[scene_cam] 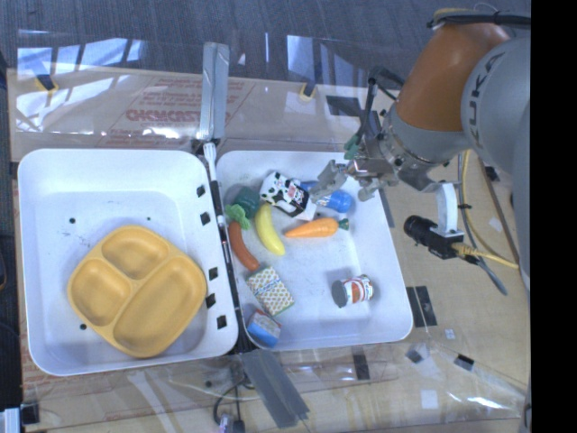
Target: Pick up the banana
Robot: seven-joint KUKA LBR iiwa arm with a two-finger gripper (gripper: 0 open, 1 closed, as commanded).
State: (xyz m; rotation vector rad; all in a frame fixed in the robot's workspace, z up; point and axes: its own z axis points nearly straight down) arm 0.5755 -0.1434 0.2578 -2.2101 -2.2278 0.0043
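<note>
In the right-hand shallow white plastic bin [383,282], nearest the camera, a blue-rimmed round container [262,329] and a small patterned square packet [271,290] are seen, with a short red-and-white can [354,290] lying on its side further right. Beyond these, toward the bin's left wall, the curved yellow plastic banana [269,229] is found, just beside an orange-red sausage-shaped toy [242,246] on its left and an orange toy carrot [312,229] on its right, with a black-and-white cow-patterned carton [285,194] close beyond its far end. The banana's long axis is set roughly near-to-far, its nearer tip angled slightly rightward. At the far right rim the two-finger gripper [361,171] is poised above a small blue object [337,201]; whether its fingers are spread or closed cannot be told. The approach is judged best made from above, with the closing direction set across the banana's short width at mid-length, so that the neighbours are not disturbed.
</note>
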